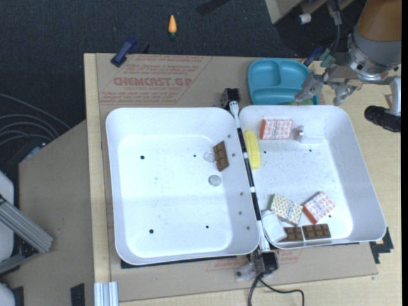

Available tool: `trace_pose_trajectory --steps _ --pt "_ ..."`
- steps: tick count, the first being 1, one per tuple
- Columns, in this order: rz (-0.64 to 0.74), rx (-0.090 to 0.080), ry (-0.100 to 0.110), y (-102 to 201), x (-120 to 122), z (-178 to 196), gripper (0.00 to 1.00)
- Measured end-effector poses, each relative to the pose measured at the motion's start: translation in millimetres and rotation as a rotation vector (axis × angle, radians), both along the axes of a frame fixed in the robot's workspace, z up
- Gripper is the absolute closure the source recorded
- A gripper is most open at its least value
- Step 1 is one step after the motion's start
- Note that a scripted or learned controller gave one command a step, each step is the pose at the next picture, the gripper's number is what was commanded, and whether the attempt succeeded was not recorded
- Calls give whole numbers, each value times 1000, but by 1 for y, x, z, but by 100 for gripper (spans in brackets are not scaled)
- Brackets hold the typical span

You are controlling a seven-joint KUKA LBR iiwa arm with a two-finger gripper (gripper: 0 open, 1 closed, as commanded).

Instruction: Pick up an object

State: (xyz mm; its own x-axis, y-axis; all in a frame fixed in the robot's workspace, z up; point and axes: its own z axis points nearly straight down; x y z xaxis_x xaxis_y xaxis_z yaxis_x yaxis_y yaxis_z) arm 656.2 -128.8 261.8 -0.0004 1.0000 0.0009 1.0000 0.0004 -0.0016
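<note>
My gripper [324, 89] hangs at the top right, over the back rim of the right bin [357, 164] and beside a blue tray [277, 80]. Its fingers are spread open and hold nothing. In the right bin lie a yellow corn-like piece [253, 149], a red-and-white box [276, 129], a patterned packet [286, 208], a second red-and-white box [319, 206] and a brown chocolate bar [306, 233]. The left bin [127, 171] holds a small brown chocolate bar [220, 155] and two small clear discs [215, 180].
The blue divided tray sits on the bench just behind the right bin. On the dark floor beyond the bench are a blue object [123, 53] and an orange carrot toy [172, 24]. A black clip [230, 97] joins the bins at the back.
</note>
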Motion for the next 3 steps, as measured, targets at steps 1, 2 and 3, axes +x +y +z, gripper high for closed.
trace_pose_trajectory --steps 1,2,3 --pt "0 0 0 9 -77 -124 0" --pt "-1 -4 -2 31 -24 -177 0" --pt "-1 0 1 20 -108 -178 0"
